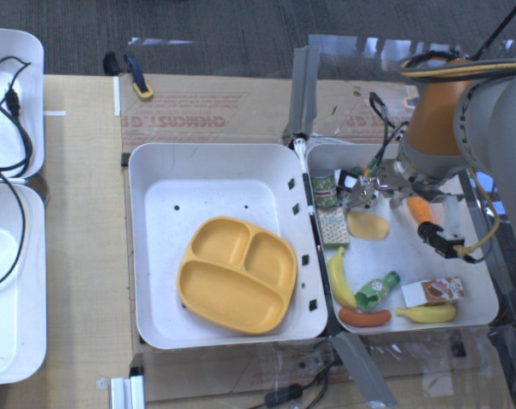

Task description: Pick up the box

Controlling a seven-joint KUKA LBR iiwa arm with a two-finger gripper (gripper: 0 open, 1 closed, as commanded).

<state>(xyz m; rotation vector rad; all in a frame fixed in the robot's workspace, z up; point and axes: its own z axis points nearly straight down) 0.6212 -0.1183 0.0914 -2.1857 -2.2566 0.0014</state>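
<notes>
The left bin (147,228) holds a yellow divided plate (238,273) lying toward its near side. In the right bin (488,301), a banana (339,279) lies along the left wall, with a green bottle (377,289) just beside it and a red sausage (365,317) at the near edge. A second banana (426,313) lies near the front right. A carrot (420,208) and a pale yellow chip (368,225) sit farther back.

box (434,291) open above, banana (426,314) touching, bottle (376,289) near
</notes>
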